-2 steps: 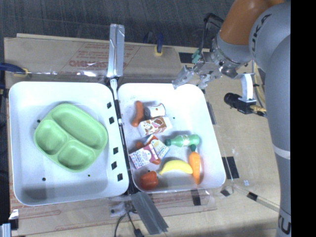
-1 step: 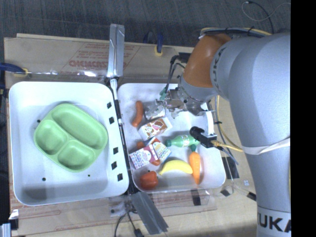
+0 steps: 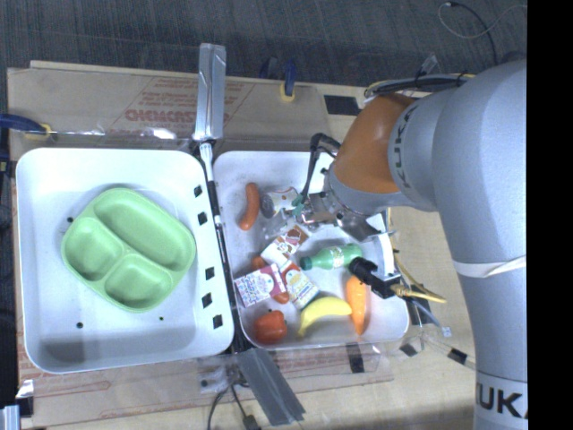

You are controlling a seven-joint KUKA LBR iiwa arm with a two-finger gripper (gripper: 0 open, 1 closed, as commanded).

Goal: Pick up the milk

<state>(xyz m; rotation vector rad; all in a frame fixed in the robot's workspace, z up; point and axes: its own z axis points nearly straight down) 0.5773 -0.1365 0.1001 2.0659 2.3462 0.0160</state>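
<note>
We see green plate (image 3: 130, 247) in left bin (image 3: 36, 240). Milk (image 3: 285, 245) lies mid right bin (image 3: 269, 164), near green bottle (image 3: 329, 258). Arm (image 3: 448, 150) bends in from right, tool (image 3: 315, 211) low over clutter; its grip we cannot tell.

You are looking at an evenly lit, fairly bright scene, with light that seems to fall from overhead. The white bins (image 3: 116, 164) come close to washing out, and a soft grey shadow pools in the near-left corner of the left one. The green plate (image 3: 128, 247) shows a faint sheen across its compartments. The grey arm (image 3: 466, 177) casts shade over the back of the right bin. Your picture is coarse and slightly soft; the small packets are hard to read. The dark floor (image 3: 269, 16) at the top shows grain.
</note>
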